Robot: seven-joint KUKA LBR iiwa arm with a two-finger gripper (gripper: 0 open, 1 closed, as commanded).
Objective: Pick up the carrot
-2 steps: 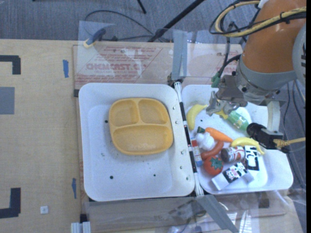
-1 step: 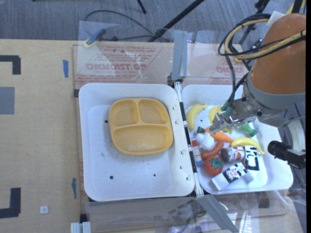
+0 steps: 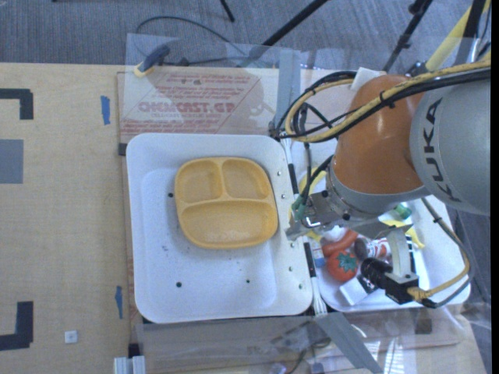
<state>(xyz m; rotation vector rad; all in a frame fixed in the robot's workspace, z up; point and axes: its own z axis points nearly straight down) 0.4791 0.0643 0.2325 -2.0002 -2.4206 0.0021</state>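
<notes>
camera view: left bin (image 3: 148, 287) holds a yellow divided plate (image 3: 226, 202); right bin (image 3: 448, 287) holds an orange-red toy (image 3: 341, 257); arm (image 3: 460, 150) reads "kuka"; pincer state unclear.

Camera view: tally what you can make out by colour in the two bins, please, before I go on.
Yellow: 1, the divided plate in the left bin.
Orange-red: 1, a rounded item in the right bin, partly under the arm.
Green: 1, a small piece.
Total: 3 clearly seen; others are hidden.

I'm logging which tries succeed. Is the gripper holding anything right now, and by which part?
Cannot be told: the arm hangs low over the right bin, covering the hold. An orange-red item lies beneath it.
</notes>
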